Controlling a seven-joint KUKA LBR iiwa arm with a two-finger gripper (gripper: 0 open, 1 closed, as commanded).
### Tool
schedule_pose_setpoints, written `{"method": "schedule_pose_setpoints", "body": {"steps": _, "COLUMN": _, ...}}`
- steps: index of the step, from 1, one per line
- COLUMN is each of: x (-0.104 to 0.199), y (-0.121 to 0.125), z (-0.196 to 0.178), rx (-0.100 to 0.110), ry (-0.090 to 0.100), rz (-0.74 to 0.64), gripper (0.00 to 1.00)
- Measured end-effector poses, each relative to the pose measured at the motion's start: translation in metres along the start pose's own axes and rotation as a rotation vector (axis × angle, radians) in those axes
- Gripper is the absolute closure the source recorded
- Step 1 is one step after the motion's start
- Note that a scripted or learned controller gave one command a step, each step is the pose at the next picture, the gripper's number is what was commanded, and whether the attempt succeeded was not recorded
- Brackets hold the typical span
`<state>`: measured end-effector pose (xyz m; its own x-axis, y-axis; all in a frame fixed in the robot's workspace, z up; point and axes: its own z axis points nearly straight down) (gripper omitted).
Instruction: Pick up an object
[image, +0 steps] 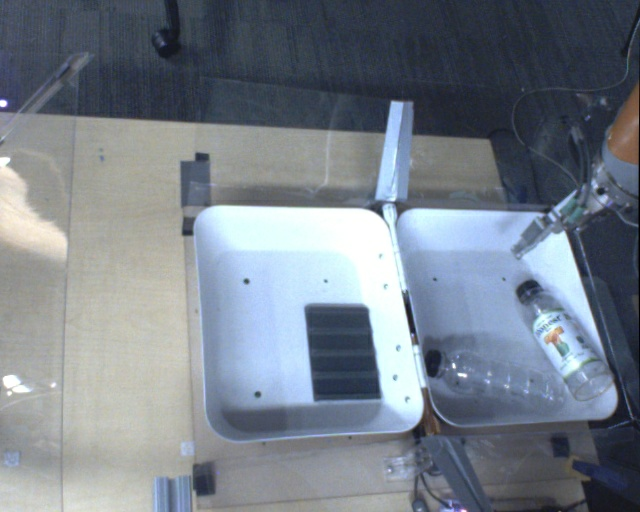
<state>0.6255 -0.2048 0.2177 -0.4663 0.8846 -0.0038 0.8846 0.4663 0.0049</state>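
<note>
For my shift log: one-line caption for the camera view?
Gripper poised over right bin holding two clear bottles; black ridged block in left bin.

Labelled bottle: a small clear plastic bottle with a dark cap and a white, green and orange label, lying on its side by the right wall of the right-hand shallow white bin, cap toward the far side.

Bare bottle: a clear plastic bottle with a black cap, lying along that bin's near wall, cap to the left; its other end is near the labelled bottle's base.

Black tray: a flat black ribbed rectangular piece, lying flat in the left-hand shallow white bin, toward its near right part.
</note>
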Motion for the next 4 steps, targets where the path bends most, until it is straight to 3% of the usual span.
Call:
{"method": "schedule_pose_setpoints", "body": {"steps": 1, "x": 0.001, "y": 0.0, "z": 0.009, "rx": -0.003, "ry": -0.003, "rz": -0.285, "gripper": 0.0}}
{"method": "schedule_pose_setpoints", "body": {"steps": 2, "x": 0.04, "y": -0.003, "z": -0.053, "rx": -0.003, "ry": -0.003, "rz": -0.213, "gripper": 0.0}}
{"method": "schedule_pose_setpoints", "body": {"steps": 3, "x": 0.0, "y": 0.001, "z": 0.004, "rx": -0.001, "ry": -0.001, "rz": -0.411, "gripper": 0.0}}
{"method": "schedule_pose_setpoints", "body": {"steps": 4, "x": 0.07, "y": 0.058, "z": 0.122, "rx": -0.005, "ry": -0.002, "rz": -0.636, "gripper": 0.0}}
